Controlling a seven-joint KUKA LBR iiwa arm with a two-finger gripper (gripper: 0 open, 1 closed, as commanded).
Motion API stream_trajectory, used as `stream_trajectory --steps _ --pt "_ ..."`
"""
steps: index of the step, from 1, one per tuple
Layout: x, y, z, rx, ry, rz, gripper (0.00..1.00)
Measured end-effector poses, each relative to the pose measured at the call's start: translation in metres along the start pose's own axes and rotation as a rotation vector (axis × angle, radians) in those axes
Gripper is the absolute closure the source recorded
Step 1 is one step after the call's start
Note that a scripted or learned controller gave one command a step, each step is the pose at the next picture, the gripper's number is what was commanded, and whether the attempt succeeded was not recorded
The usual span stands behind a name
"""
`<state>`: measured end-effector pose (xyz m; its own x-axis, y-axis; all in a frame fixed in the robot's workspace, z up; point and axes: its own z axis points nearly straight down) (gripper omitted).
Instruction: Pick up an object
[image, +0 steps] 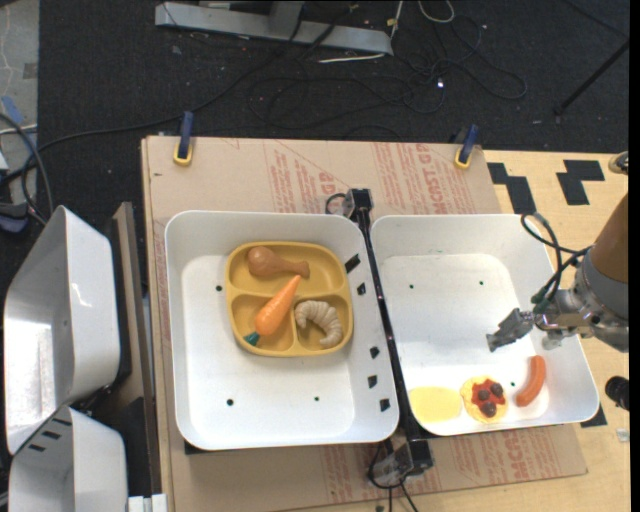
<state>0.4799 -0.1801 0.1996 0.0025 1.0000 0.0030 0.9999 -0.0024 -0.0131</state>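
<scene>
Hand (512, 330), grip state unclear, hovers near the toy sausage (531, 381); centre over it, then descend squarely

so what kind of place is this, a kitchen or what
Probably a robot lab bench, not a kitchen: two white bins clamped to a cardboard-covered bench, loose cables on the floor, and toy food such as a carrot.

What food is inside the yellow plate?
The plate holds a drumstick in its top section, a carrot bottom left and a shrimp bottom right. Anything beneath them is covered.
</scene>
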Motion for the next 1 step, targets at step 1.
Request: stream_trajectory --steps 1 --pt "0.0004 0.0030 -0.0062 -0.012 -0.003 -0.004 0.00"
